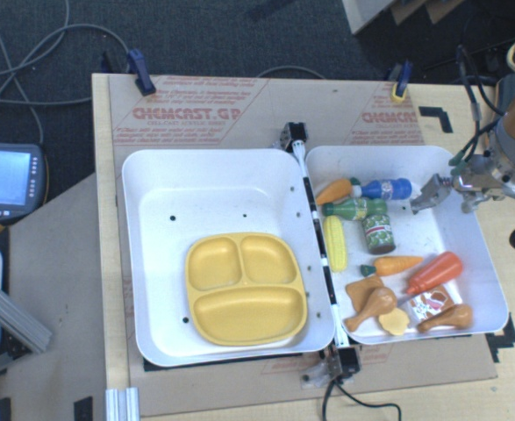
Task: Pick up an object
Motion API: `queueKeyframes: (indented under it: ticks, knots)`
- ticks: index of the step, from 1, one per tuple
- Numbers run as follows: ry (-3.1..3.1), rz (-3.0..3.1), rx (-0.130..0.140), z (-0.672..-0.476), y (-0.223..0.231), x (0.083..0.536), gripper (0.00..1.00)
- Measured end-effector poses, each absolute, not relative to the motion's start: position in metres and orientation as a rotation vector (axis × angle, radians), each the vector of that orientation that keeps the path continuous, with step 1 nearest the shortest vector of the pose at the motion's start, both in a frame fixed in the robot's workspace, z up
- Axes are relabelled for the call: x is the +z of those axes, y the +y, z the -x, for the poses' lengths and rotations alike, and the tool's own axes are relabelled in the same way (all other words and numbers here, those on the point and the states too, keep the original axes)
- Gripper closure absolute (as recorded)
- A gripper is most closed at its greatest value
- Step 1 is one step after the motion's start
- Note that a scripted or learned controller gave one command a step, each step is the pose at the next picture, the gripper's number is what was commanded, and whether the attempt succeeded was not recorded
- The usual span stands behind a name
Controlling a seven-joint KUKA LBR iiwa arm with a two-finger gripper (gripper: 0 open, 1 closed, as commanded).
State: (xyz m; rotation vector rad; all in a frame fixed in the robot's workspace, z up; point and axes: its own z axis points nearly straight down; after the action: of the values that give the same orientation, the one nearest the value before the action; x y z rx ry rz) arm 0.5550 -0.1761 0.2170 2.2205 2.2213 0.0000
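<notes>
Over the right white bin's (468, 226) far edge, your end effector (439, 191) is hovering, grip state unclear; you're needing descent toward the blue plastic bottle (385, 189).

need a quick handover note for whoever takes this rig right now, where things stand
End effector: at the upper right edge of the right bin, nothing visibly between its fingers; whether it is open or shut can't be read from here.
Right bin holds the candidates: blue bottle, green bottle, dark can, corn, carrot, red ketchup bottle, drumsticks and a few more.
Left bin holds a yellow divided tray.
Done: nothing picked yet.
Left: grasp and lift one object; the blue bottle lies nearest.
</notes>
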Motion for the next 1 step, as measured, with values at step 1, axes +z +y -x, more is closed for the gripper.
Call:
queueKeyframes:
  ticks: [1]
  knots:
    - [2.236,-2.226,-0.008,-0.5104,-0.1084,0.1100,0.00]
